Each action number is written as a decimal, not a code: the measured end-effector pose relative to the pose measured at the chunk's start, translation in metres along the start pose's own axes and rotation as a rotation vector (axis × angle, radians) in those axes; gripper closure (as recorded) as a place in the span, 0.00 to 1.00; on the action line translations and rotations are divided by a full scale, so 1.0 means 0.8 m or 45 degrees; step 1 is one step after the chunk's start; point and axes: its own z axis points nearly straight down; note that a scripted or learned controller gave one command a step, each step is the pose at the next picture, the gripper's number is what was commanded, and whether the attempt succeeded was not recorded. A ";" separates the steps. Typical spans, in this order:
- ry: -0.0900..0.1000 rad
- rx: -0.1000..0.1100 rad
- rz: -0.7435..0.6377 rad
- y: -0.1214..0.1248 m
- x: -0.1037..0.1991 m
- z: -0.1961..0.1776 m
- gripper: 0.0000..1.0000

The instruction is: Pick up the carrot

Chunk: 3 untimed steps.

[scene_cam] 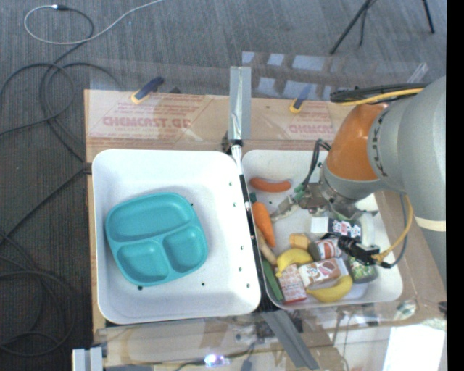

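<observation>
A: What does the surface point(145, 119) look like?

B: A tan board with faint red lettering, carrying two shallow white bins side by side. It stands on dark grey carpet point(181, 32), with black cables point(51, 109) looping along the left side and a thin white cable point(58, 22) coiled at the top left. Yellow-and-blue clamps point(147, 88) sit at the far edge of the board.

A: And in the bins?

B: The left bin point(130, 163) holds a teal tray point(156, 237) with three compartments. The right bin point(395, 286) is crowded with toy food: a red sausage point(270, 185) near the far wall, a banana point(330, 290), small cans and packets toward the near side.

A: Where is the carrot?

B: The carrot point(263, 223) lies in the right bin, close along its left wall, just below the sausage. It is orange, tapered, lying at a slant with one end toward the near side.

A: And the arm?

B: The jaws point(284, 210) hang over the right bin, just right of the carrot. I cannot tell whether they are open or closed.
</observation>
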 end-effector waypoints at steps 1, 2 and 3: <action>-0.012 -0.015 -0.034 -0.007 0.011 -0.003 0.00; -0.008 -0.018 -0.046 -0.023 0.010 -0.004 0.00; 0.004 -0.004 -0.050 -0.024 0.014 -0.009 1.00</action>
